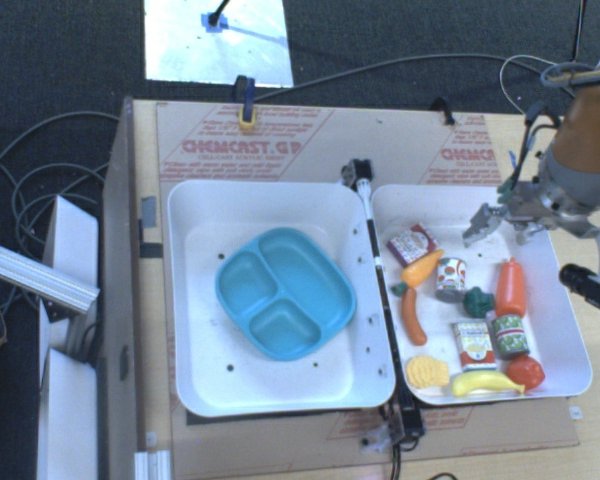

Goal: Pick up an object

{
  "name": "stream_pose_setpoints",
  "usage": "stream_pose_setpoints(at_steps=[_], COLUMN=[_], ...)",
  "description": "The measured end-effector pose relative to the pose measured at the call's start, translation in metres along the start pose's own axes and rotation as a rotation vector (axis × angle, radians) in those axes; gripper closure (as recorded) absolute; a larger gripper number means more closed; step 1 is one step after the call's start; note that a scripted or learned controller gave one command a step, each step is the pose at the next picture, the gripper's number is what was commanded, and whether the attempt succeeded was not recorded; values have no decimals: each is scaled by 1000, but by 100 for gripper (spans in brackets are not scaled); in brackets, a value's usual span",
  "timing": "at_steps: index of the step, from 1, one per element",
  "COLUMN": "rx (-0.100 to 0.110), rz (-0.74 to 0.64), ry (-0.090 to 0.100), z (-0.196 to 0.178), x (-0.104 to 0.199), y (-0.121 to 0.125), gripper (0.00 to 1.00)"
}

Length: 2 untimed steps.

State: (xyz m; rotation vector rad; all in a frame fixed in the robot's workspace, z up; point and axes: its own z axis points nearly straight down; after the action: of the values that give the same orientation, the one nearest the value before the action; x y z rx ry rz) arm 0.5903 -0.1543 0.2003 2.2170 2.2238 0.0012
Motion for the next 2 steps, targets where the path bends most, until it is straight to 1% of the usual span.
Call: stream_pose_setpoints(at_steps=[1,2], rx=[-8,-13], rz=[0,-3], ry=[0,3], z=[111,99], x=[55,56], y=[23,25], gripper=[0,100])
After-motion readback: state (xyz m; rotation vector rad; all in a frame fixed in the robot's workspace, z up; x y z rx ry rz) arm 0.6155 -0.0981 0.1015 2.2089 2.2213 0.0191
